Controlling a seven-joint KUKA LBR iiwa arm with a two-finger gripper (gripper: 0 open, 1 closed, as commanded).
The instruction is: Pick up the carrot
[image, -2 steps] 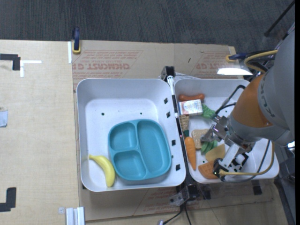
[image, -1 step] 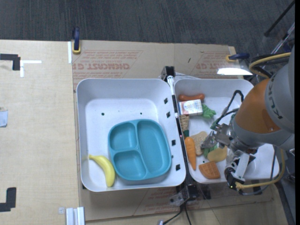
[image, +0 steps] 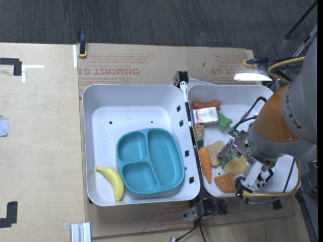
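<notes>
The carrot is orange and slender. It lies lengthwise along the left wall of the right bin, towards the front. My gripper hangs low over the middle of that bin, just right of the carrot and above a slice of bread. A small gap separates it from the carrot. The grey wrist and orange band hide the bin's right half.
The right bin also holds a red sausage, a small carton, a green leafy piece, a yellow piece and an orange wedge. The left bin holds a teal divided plate and a banana.
</notes>
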